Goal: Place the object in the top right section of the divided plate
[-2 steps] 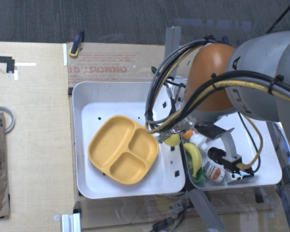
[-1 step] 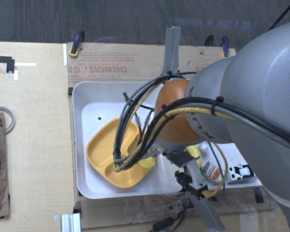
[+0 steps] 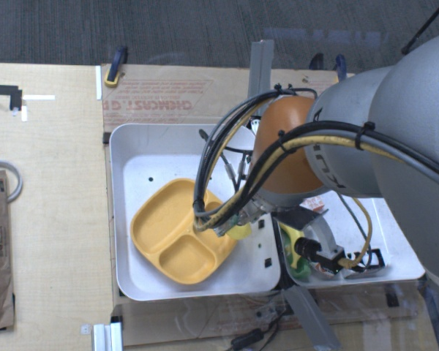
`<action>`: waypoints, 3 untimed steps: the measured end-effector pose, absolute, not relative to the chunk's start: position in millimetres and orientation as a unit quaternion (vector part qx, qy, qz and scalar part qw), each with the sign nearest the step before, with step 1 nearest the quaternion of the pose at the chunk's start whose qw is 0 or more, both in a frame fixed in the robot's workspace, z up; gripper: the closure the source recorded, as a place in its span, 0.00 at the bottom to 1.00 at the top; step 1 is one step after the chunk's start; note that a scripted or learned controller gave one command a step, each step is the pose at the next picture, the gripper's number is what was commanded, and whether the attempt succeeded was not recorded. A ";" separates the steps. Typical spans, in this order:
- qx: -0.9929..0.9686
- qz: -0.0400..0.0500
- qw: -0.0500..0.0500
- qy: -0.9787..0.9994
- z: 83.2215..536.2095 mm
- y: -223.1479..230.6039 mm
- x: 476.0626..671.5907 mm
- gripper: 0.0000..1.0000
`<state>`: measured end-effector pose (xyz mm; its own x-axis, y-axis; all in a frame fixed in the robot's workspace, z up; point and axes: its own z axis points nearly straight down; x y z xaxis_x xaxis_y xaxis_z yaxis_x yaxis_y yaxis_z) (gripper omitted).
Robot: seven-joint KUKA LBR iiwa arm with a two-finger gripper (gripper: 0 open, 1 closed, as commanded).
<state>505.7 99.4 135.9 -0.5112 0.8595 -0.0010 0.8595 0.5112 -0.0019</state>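
Yellow divided plate (image 3: 174,234) sits tilted in the left white bin (image 3: 132,196), toward its near side, with the arm (image 3: 366,137) reaching in from the right and its cables (image 3: 219,159) looping down over the plate's right edge. The gripper (image 3: 230,221) is low at the plate's right rim, mostly hidden by cables and wrist, so I can't tell its state; a small yellow-green object (image 3: 239,231) shows just beside it at the plate's right edge, touching or nearly so, unclear if held. Right bin (image 3: 395,254) holds a jumble of items, including something green (image 3: 300,265) and a red-and-white bit (image 3: 312,205), partly covered by the arm.
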 end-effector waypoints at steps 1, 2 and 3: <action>-0.240 0.001 -0.001 -0.971 115.7 142.8 525.6 1.00; -0.151 0.000 -0.001 -0.989 170.6 190.4 546.4 1.00; -0.163 -0.001 -0.002 -0.987 93.2 228.7 535.1 1.00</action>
<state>535.1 228.7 93.2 -0.9467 0.3222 -0.0032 0.3222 0.9467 0.0018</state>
